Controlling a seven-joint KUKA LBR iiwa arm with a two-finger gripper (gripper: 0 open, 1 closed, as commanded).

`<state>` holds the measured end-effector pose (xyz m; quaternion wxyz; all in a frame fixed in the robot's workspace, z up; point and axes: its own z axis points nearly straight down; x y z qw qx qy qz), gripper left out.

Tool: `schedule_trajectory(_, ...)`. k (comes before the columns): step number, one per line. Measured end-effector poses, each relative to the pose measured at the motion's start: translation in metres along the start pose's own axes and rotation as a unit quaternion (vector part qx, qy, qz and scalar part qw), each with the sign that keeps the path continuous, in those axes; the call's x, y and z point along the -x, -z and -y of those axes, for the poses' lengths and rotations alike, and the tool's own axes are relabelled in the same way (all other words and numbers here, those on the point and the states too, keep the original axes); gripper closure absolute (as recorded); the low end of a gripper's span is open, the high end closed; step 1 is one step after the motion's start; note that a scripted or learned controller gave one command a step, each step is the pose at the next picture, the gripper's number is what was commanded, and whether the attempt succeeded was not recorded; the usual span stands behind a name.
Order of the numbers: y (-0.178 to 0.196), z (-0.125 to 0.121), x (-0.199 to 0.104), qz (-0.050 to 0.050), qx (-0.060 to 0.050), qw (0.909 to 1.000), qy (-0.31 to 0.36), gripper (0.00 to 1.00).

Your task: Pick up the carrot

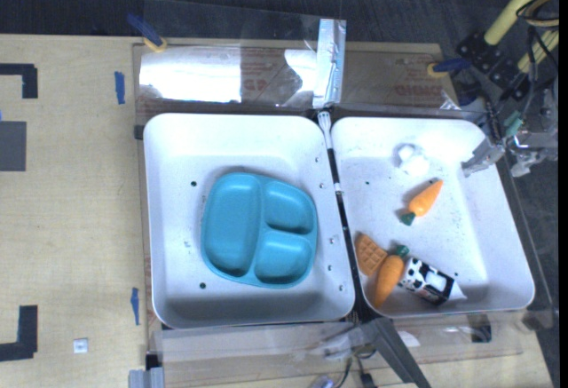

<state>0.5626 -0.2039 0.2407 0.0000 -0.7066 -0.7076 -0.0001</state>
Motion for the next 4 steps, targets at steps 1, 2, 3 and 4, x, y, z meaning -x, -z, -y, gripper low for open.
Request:
schedule_trajectory(1,-0.114,-0.008,-0.027,-0.001,-0.002,0.9955,0.095,0.0)
schedule_trajectory(2,-0.153,-0.007,-0.072,0.001,0.003,0.988,0.154,0.0)
schedule_trajectory(3,-0.141,-0.009,-0.072,0.002,0.006,0.9881,0.154,1.0)
schedule_trajectory(4,-0.045,-0.062,-0.124,0.001,0.006,0.9923,0.124,1.0)
